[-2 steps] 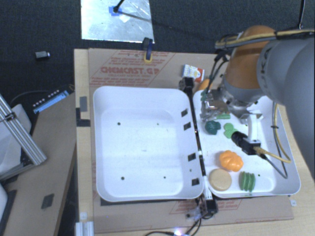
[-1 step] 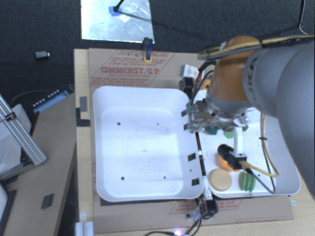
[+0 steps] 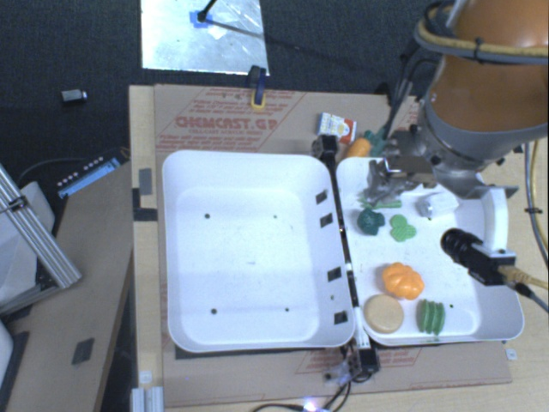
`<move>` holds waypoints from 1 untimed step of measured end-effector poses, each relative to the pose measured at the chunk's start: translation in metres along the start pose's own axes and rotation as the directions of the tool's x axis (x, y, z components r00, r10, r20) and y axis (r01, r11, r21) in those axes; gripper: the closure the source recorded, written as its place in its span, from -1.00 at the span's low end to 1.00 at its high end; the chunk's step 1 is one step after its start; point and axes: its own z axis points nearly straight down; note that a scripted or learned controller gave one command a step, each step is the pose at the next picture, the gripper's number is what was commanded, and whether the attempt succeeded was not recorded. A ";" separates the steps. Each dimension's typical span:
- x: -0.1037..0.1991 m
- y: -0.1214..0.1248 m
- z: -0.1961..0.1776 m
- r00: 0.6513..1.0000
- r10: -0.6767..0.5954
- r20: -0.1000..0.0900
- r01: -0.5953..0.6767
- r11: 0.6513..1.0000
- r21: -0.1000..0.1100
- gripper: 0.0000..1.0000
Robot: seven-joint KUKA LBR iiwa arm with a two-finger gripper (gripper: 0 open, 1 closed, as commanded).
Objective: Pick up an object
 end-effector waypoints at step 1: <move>0.069 -0.005 0.167 1.000 -0.001 0.008 0.001 0.999 0.035 1.00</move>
